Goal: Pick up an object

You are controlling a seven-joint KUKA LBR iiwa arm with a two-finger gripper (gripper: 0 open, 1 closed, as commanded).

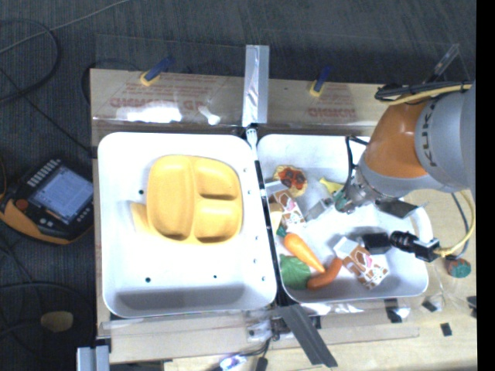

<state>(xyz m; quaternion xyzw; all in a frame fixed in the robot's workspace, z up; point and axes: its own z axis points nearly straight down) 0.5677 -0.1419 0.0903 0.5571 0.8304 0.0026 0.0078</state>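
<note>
I see the arm reaching in from the right, wrist angled down over the right bin. Gripper sits low beside the toy carrot and small cartons; I cannot tell the jaws' state.

I work in a robotics lab: my bench stands on dark carpet strewn with cables, a teach pendant lies beside it, and clamps pin plastic sheeting.
</note>
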